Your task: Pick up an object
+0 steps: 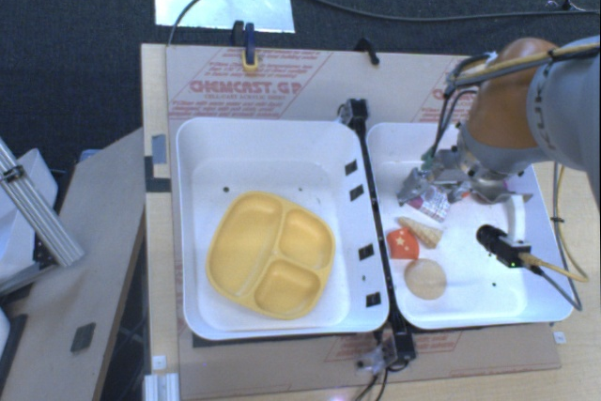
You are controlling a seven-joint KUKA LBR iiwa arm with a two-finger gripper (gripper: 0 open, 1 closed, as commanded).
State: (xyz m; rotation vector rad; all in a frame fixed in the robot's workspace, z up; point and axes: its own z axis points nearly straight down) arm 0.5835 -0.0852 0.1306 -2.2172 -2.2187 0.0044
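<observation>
currently the gripper hangs low over the right bin, near its left wall. whether it is open or closed cannot be told from this angle.

three candidate objects lie in that bin, just beside the gripper and toward the near edge:
- a tan wedge, closest to the gripper
- a red piece, touching or almost touching the wedge
- a round tan disc, a little nearer the front

all three look like small toy food items, so expect light, rigid, smooth bodies that are not fragile.
- the wedge tapers: grip across its thicker end, or it may squirt out.
- the disc lies flat and low: take it across its diameter at the rim.
- the red piece looks rounded and may roll.

the left bin holds a yellow divided plate, probably too broad to span.
</observation>
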